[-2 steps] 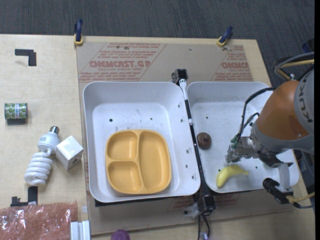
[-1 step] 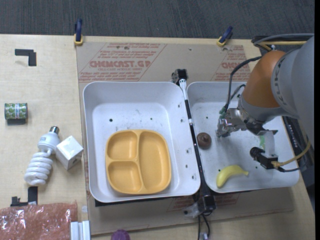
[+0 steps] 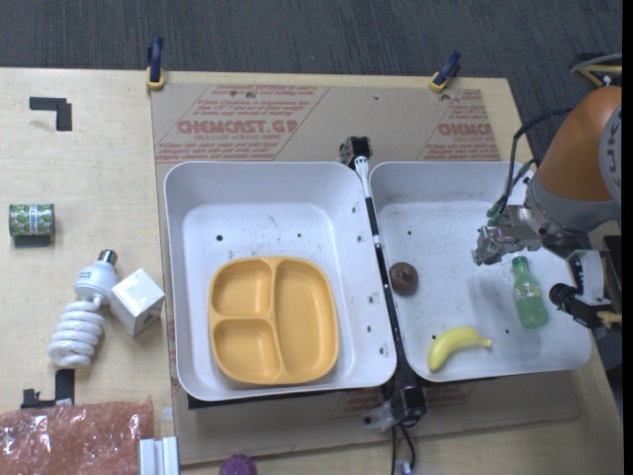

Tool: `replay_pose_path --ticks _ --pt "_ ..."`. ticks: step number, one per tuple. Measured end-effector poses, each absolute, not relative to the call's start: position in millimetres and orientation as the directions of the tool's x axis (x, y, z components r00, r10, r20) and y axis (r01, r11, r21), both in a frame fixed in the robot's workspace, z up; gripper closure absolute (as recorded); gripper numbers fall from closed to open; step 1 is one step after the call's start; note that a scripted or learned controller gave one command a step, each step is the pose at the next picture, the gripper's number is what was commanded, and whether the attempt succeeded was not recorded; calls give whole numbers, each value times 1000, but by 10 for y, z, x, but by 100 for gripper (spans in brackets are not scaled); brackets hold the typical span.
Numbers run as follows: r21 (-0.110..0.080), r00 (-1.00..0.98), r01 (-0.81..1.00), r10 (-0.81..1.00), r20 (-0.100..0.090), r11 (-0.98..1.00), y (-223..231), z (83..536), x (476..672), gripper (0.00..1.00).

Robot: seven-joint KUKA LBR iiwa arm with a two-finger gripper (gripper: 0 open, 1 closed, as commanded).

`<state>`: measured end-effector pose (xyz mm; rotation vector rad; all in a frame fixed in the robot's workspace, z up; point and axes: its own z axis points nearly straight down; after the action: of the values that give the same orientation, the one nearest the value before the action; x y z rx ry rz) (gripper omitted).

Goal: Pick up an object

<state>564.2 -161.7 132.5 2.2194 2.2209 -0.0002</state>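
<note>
Yellow banana [image 3: 458, 346] lies curved up front, green bottle [image 3: 528, 293] behind it. End effector [image 3: 492, 244] hovers beside the bottle - grip state, can't tell.

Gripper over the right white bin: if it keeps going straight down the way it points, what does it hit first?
Probably bare floor of the right white bin: the gripper hangs just up-left of the green plastic bottle. Depth is unclear from above, so it may graze the bottle's cap.
</note>
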Motion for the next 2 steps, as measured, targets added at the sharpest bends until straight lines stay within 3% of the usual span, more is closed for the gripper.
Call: replay_pose_path --ticks 1,2 --pt "1 -3 1000 1000 -2 3 -1918 928 6153 100" --pt "1 -3 1000 1000 -2 3 -1918 927 6153 0"
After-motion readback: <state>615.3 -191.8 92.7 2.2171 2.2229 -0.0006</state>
